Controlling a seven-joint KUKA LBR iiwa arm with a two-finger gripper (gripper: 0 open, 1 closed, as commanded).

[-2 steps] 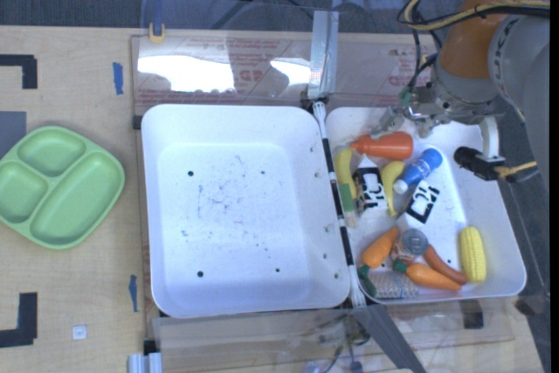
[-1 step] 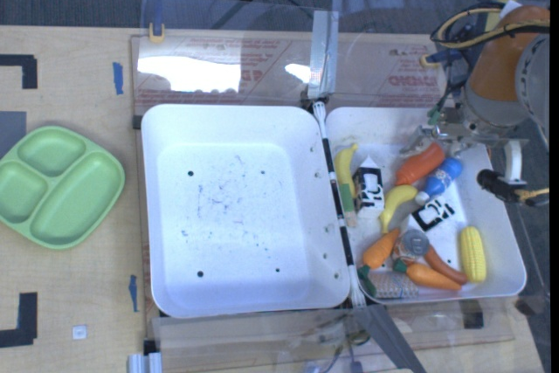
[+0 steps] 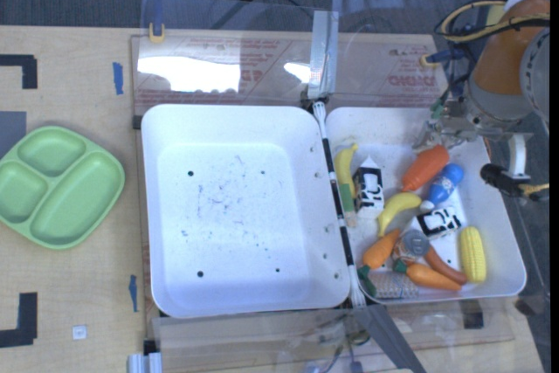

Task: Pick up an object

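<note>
Tool near carrot, contact unclear

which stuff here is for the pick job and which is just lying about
For the job: two-finger gripper; right white bin holding the orange toy carrot, yellow toy corn cob, yellow toy banana, blue bottle.

Lying about: left white bin; green plastic divided plate.

Fixed overhead cam, slanted down, both bins.
</note>
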